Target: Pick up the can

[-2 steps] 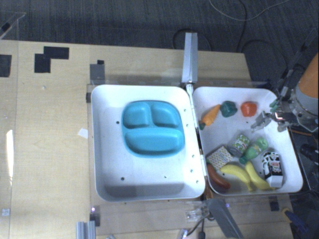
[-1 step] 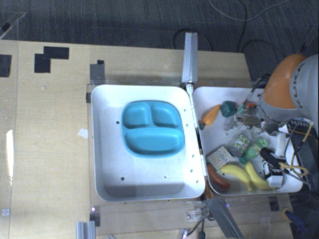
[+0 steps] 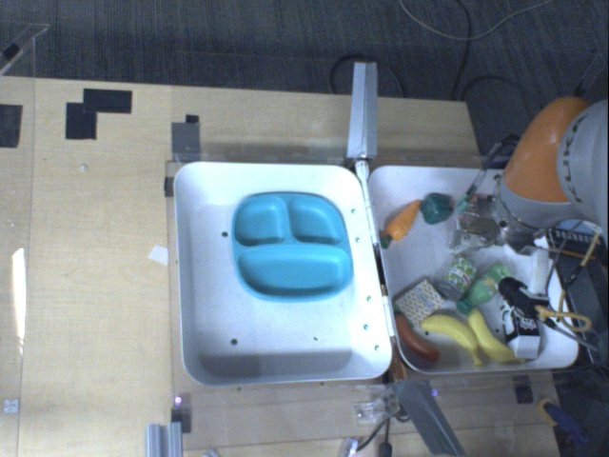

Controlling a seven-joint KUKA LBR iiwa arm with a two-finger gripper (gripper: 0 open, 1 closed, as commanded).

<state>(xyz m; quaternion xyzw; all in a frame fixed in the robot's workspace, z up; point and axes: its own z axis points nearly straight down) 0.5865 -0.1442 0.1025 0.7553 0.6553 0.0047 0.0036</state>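
While the arm reaches in from the right over the right bin [image 3: 568, 355], its gripper [image 3: 473, 225] hangs above the upper middle of that bin, and whether it is released or clenched cannot be told from this slant; nothing can be made out in its grasp. The can [image 3: 461, 274], a small cylinder with a green and white patterned label, lies just below the gripper in the picture, near the bin's middle. It appears tipped on its side, with its long axis running on a diagonal from lower left to upper right, though the blur leaves some doubt. Crowding matters here: a green bottle [image 3: 485, 288] lies just beside the can on its right, a chequered packet [image 3: 420, 301] sits close at its lower left, and two bananas [image 3: 468, 335] rest nearer the front wall. An orange carrot [image 3: 402, 219] and a teal object [image 3: 437, 207] sit toward the bin's back left corner, apart from the can. The left bin [image 3: 205, 255] bears a blue divided plate [image 3: 291, 244] and plays no part. Judged from this, the coming move is a short shift toward the camera and a descent, closing across the can's narrow width rather than along its length, clear of the bottle.
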